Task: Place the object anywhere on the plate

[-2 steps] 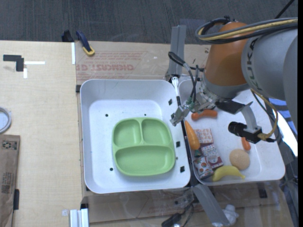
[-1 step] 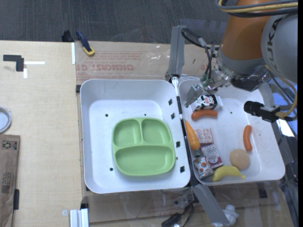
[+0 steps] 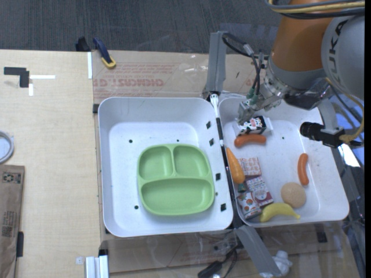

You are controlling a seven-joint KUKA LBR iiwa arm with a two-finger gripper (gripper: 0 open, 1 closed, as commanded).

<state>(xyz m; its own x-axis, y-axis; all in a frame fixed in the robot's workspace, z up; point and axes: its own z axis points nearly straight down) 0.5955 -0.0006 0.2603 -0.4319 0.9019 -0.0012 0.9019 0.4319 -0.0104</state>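
Beige bench (image 3: pixel 46 132) | white bins (image 3: pixel 110 155) | dark carpet (image 3: pixel 145 10) beyond

A pale wooden desk (image 3: pixel 46 132) filled the left side, with dark grey carpeted floor (image 3: pixel 145 10) beyond its far edge. A roll of tape (image 3: pixel 4 147) and a brown paper bag (image 3: pixel 10 207) lay at its left edge.

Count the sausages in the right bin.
2. One sausage lies near the bin's far left corner, just below the gripper; the other sausage lies lengthwise toward the right side, above the bread roll.
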